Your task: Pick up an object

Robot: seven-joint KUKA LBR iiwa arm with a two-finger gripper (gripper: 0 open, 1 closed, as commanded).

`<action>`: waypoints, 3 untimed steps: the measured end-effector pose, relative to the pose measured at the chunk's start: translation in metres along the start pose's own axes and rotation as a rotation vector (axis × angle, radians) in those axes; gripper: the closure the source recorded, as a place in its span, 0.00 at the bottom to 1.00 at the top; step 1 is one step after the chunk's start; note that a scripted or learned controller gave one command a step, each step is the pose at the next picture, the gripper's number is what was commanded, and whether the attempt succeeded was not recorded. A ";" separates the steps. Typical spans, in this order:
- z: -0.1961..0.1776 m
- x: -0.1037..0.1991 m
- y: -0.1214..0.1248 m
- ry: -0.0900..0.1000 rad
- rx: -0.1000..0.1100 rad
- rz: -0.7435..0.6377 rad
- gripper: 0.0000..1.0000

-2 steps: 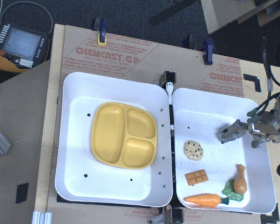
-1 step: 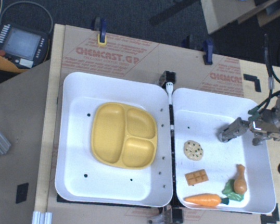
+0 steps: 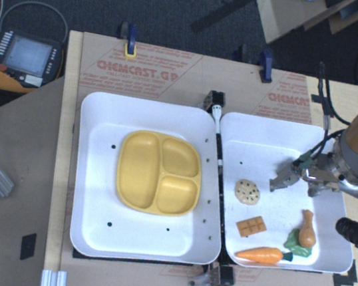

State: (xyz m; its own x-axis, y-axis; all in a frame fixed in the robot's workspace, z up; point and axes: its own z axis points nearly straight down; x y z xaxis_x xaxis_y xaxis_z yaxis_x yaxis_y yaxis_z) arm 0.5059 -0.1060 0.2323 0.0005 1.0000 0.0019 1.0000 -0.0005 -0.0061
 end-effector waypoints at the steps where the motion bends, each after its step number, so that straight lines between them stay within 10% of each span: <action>1: 0.044 -0.004 0.002 0.000 0.001 0.001 0.00; 2: 0.091 -0.009 0.006 0.000 0.001 0.001 0.00; 3: 0.077 -0.010 0.007 -0.003 -0.006 0.001 1.00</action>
State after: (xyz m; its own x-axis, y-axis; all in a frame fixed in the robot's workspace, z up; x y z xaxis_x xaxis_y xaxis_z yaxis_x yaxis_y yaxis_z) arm 0.5127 -0.1156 0.1550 0.0020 1.0000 -0.0006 1.0000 -0.0020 0.0000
